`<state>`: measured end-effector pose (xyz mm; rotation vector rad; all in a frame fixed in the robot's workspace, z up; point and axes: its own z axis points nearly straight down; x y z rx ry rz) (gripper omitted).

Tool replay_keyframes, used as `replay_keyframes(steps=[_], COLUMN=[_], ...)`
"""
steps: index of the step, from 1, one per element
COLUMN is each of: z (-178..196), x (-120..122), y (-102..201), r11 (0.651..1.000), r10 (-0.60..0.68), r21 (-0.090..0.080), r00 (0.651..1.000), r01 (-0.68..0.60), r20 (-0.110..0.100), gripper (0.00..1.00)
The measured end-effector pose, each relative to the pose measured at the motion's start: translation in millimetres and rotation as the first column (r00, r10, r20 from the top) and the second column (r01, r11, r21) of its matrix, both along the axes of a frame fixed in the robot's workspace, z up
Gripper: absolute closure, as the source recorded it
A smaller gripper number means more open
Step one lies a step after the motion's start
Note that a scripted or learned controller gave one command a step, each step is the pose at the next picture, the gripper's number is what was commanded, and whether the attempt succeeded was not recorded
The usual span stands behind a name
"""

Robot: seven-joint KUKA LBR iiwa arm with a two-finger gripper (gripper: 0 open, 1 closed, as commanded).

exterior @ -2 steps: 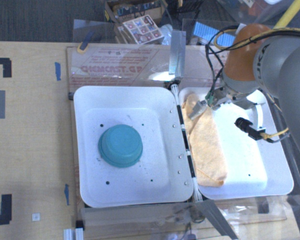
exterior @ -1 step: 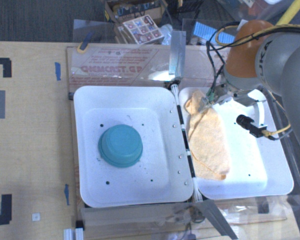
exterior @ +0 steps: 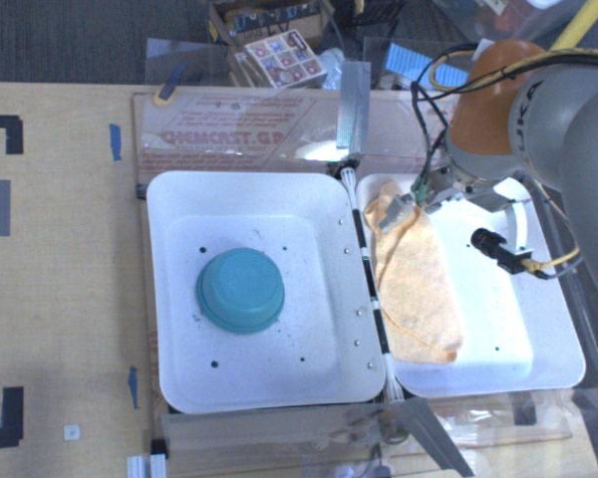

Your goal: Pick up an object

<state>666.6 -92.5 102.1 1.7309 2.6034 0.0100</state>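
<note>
- Background: a dark floor behind the desk (exterior: pixel 60 267) carries a cardboard box (exterior: pixel 269 18) of printed items and loose cables.
- Desk surface: light wood, with black corner marks and short blue tape strips along its left part.
- Two shallow white bins sit side by side, touching along their inner edges.
- Left bin (exterior: pixel 179 207): holds one teal bowl (exterior: pixel 241 289), upside down, slightly left of the bin's centre and well apart from every wall.
- Right bin (exterior: pixel 538 347): holds a yellow cloth (exterior: pixel 419 287), crumpled and stretched lengthwise along the bin's left wall, from the far corner to near the front edge.
- Arm (exterior: pixel 538 108): grey with an orange band, reaching in from the right and angled down over the far end of the right bin.
- Gripper (exterior: pixel 416 199): positioned at the cloth's far end, at or touching the fabric; whether it is apart or clamped on the cloth cannot be told.
- A black cable fitting (exterior: pixel 488 242) hangs just beside the arm, over the right bin.
</note>
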Motion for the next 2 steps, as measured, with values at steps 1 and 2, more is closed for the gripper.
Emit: replay_keyframes(steps=[1, 2], z=[12, 122], x=[1, 1], y=[-1, 46], r11=[1.0, 0.992], r10=[0.0, 0.129], r21=[-0.002, 0.001], r00=[1.0, 0.992], r01=[0.0, -0.129], r20=[0.006, -0.011], gripper=[1.0, 1.0])
